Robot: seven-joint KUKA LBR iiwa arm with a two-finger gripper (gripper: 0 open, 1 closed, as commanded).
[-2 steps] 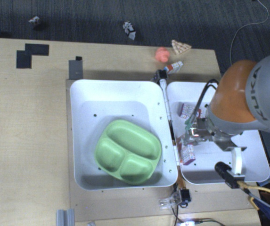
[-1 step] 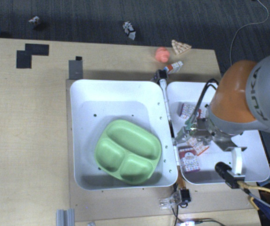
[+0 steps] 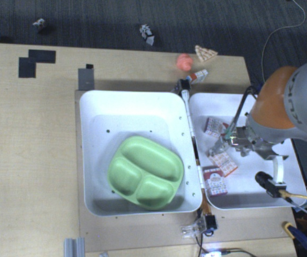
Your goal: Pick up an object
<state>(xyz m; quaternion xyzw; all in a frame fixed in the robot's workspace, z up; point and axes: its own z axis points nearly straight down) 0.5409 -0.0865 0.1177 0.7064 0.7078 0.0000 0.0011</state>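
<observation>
A green divided plate (image 3: 145, 171) lies tilted in the left bin (image 3: 97, 116). The right bin (image 3: 207, 103) holds several small flat packets: one red-and-white packet (image 3: 214, 126) near the back, another (image 3: 225, 166) in the middle, and a dark red one (image 3: 215, 182) at the front left. My gripper (image 3: 227, 143) hangs low over the right bin, between the back packet and the middle one, close to a crumpled silvery bit (image 3: 216, 149). The wrist blocks the view of its tips.
On the bench behind the bins lie a pink ball (image 3: 184, 62), a wedge-shaped toy (image 3: 206, 53) and a small red-and-white tube (image 3: 199, 76). Black patches (image 3: 35, 60) mark the bench at the far left. The grey arm (image 3: 298, 100) covers the right bin's right side.
</observation>
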